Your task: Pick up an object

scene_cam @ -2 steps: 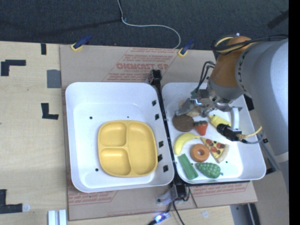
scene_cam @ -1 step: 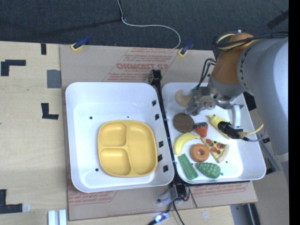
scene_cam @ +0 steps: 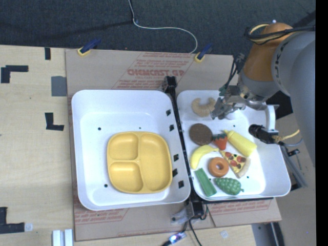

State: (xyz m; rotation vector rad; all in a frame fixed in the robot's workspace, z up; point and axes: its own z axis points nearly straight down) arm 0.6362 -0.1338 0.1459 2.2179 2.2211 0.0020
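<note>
Two white bins (scene_cam: pixel 82 137) share the desk (scene_cam: pixel 31 137). Over the right bin's far end, the hand (scene_cam: pixel 221 110) hangs beside a tan piece (scene_cam: pixel 203 105); its spread is unclear.

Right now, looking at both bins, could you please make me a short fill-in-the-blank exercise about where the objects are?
1. The yellow divided plate lies in the ____ bin of the camera view.
2. The plate has ____ compartments.
3. The banana lies in the bin on the view's ____ side.
4. The gripper hangs over the far part of the right bin, next to a ____-coloured food piece.

Missing words: left; three; right; tan
</note>
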